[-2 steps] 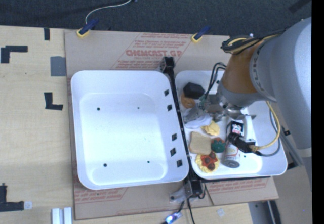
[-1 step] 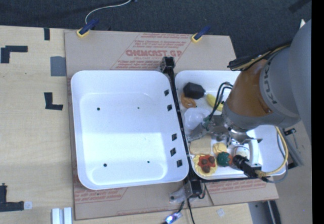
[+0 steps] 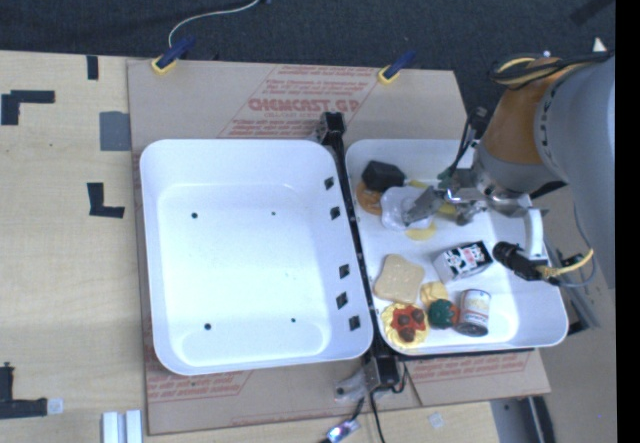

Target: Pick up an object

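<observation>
Where the arm (image 3: 545,131) reaches in from the right, we see its jaws (image 3: 428,203) low over the right bin (image 3: 545,331), at a clear, crumpled plastic piece (image 3: 405,206) near the bin's upper left; whether they are released or clenched on it we cannot tell. We count two white bins on the surface (image 3: 60,261), with the left bin (image 3: 240,251) bare inside. In the right bin we count one black object (image 3: 382,175) at the top left with an orange-brown piece (image 3: 369,198) just below it, one tan slice like bread (image 3: 399,280), one small black-and-white carton (image 3: 464,259), one can (image 3: 474,312) lying on its side, one green ball (image 3: 439,313) and one red-and-yellow toy (image 3: 406,323), all clustered toward the bin's lower half. Two blue clamps (image 3: 172,55) hold the cardboard sheet (image 3: 290,106) under the bins.
</observation>
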{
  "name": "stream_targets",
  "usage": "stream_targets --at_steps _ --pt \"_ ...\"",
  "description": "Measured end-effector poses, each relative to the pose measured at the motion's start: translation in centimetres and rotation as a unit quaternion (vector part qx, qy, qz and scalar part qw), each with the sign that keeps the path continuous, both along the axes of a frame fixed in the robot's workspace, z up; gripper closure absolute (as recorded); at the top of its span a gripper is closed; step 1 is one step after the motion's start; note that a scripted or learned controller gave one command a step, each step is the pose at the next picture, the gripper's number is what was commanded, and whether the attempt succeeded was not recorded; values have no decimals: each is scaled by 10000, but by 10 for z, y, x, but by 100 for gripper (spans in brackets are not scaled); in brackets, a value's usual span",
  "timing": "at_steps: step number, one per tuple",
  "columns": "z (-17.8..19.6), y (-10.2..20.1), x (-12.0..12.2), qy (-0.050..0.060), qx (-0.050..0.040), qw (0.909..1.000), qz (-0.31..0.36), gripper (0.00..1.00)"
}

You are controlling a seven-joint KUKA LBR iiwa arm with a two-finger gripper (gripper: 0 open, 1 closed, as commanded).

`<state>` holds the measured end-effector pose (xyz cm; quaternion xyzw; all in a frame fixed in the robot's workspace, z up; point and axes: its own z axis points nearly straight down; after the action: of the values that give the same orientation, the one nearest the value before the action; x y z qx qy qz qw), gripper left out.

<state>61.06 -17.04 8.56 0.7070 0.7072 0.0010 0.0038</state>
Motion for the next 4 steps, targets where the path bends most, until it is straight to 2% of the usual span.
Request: stream_targets --at_steps 1,2,3,4 --pt "12 3 -2 10 16 10000 3 100" --pt "1 54 40 190 13 9998 -18 100" --pt "1 55 41 188 1 9998 -3 0" --pt "74 144 -19 46 9 10000 -2 0"
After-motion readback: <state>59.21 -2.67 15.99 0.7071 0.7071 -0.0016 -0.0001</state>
